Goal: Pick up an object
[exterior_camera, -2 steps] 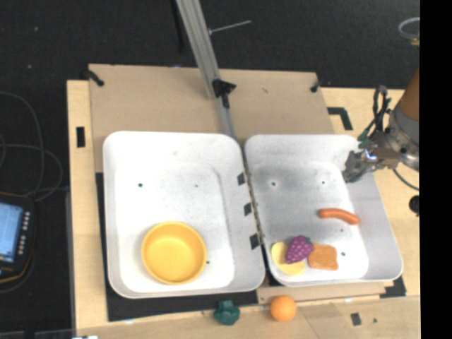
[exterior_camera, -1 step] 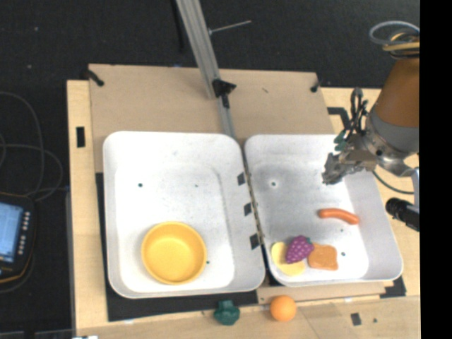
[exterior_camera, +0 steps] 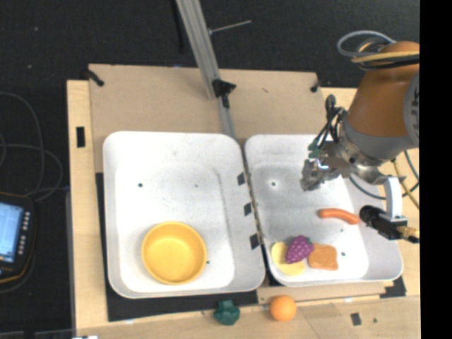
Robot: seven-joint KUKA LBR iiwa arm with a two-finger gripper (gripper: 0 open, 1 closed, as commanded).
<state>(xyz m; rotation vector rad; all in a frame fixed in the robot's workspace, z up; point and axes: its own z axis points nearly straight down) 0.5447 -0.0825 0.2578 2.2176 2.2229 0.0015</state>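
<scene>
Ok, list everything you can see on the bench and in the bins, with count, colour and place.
bins: two, white, side by side on the bench
bowl: one, yellow, left bin, near corner
carrot: one, orange, right bin
grapes: one bunch, purple, right bin, near edge, on a yellow piece
orange piece: one, right bin, beside the grapes
ball: one, orange, on the bench before the bins
green thing: one, beside the ball
claw: one, grey, over the right bin

Even, fairly bright overhead light falls on the two shallow white plastic bins (exterior_camera: 176,189), which look nearly washed out, while the floor around the tan wooden worktop (exterior_camera: 141,97) stays very dark. Shadows are soft and short. The picture is slightly soft and grainy, with small details blurred.
</scene>
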